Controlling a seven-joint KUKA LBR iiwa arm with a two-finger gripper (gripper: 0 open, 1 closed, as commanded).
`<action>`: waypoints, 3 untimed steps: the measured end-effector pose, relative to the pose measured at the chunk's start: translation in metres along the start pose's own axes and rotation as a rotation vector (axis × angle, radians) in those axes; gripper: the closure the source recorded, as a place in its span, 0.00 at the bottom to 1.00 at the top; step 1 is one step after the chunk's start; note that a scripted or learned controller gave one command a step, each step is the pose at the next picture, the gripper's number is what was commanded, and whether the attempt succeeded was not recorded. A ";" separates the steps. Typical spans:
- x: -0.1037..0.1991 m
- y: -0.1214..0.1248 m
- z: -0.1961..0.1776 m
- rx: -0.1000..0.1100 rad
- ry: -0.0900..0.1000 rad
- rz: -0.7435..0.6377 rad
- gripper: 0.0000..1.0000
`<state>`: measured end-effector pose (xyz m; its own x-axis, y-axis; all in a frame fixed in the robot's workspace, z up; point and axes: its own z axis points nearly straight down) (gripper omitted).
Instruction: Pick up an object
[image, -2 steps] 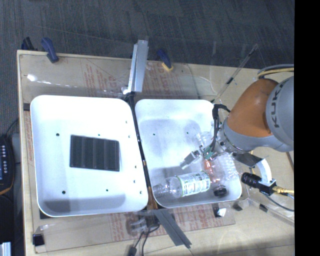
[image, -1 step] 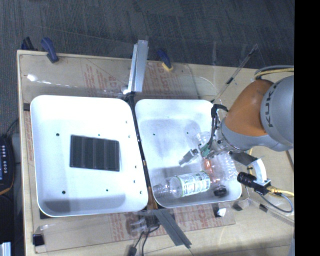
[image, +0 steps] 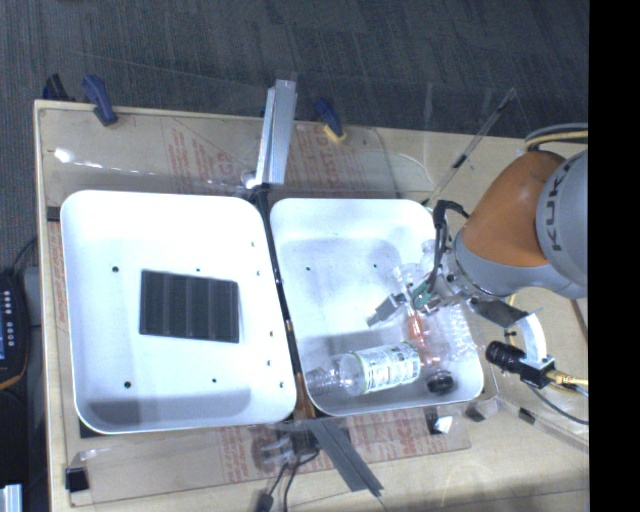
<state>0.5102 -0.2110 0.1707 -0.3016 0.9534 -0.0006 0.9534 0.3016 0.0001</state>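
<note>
the table (image: 150, 160) carries two shallow white bins side by side. the left bin (image: 100, 230) holds a dark ribbed rectangular pad (image: 189, 305) lying flat near its middle. the right bin (image: 320, 240) holds a clear plastic bottle (image: 365, 370) with a white label, lying on its side along the bin's near wall, and a small black round cap-like piece (image: 440, 382) just beside the bottle's right end. a crumpled clear plastic item with a reddish part (image: 420, 335) lies near the bin's right wall, just above the bottle. the arm (image: 520, 230) reaches in over the right edge of the table, and its end effector (image: 405, 300) sits low in the right bin, over the crumpled plastic; whether it grips anything cannot be told. blue clamps (image: 100, 100) sit at the table's far edge.
</note>
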 end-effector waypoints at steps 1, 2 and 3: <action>-0.001 0.007 0.031 0.004 0.004 0.098 0.00; -0.001 0.007 0.031 0.004 0.004 0.098 0.00; -0.001 0.006 0.028 0.002 0.003 0.073 0.00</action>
<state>0.5167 -0.2099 0.1427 -0.2311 0.9729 0.0019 0.9729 0.2311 -0.0021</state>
